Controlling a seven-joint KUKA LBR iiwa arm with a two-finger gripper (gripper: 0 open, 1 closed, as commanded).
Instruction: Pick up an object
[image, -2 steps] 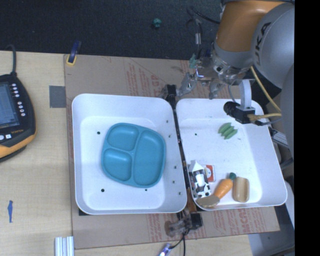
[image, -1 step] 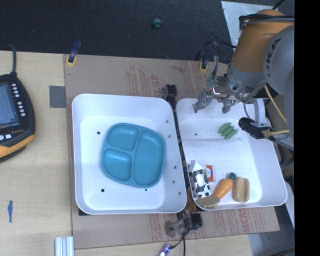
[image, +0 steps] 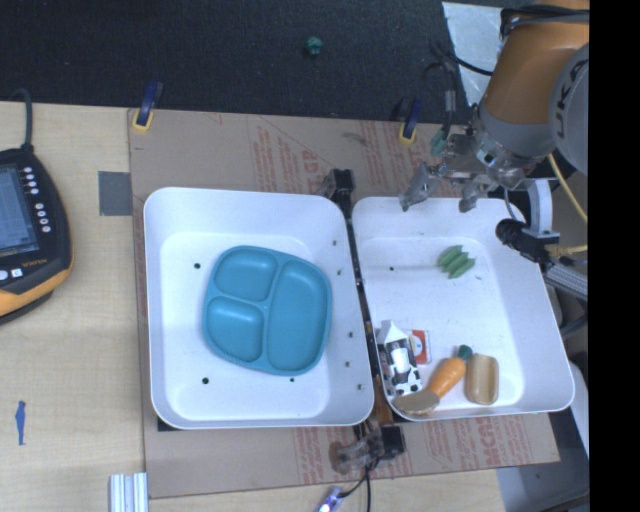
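My gripper (image: 440, 198) hangs over the far edge of the right bin (image: 520, 300), its two fingers spread apart with nothing between them. A small green object (image: 456, 261) lies in that bin, a little in front of the gripper. At the bin's near edge lie an orange carrot (image: 446, 376), a tan bread-like piece (image: 482, 379), a black-and-white carton with a red patch (image: 404, 361) and a brown piece (image: 417, 403).
The left bin (image: 170, 300) holds a blue divided plate (image: 268, 310). A teach pendant (image: 28, 230) lies on the bench at the far left. Clamps (image: 146, 105) hold the cardboard sheet at the back.
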